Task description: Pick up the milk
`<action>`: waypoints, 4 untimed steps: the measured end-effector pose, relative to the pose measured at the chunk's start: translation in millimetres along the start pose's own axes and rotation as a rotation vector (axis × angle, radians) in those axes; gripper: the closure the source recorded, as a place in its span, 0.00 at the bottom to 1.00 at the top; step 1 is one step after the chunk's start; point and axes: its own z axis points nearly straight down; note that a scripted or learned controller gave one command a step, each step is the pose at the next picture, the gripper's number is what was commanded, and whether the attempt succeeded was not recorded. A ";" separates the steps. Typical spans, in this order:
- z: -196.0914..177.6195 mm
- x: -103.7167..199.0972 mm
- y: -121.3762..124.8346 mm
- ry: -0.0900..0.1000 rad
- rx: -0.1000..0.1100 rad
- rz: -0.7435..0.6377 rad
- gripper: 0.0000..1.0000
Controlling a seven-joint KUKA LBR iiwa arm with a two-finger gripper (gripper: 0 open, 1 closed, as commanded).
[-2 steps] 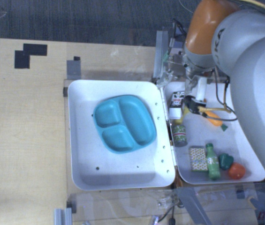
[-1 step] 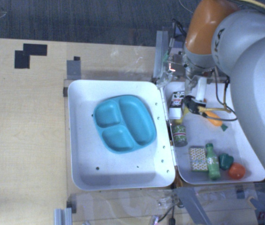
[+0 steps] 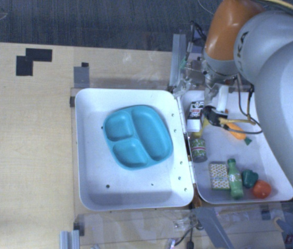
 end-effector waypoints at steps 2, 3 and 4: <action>-0.2 -13.7 2.8 0.000 0.000 0.075 0.00; -0.2 -13.8 2.8 0.000 0.000 0.075 0.00; -0.2 -13.8 2.8 0.000 0.000 0.075 0.00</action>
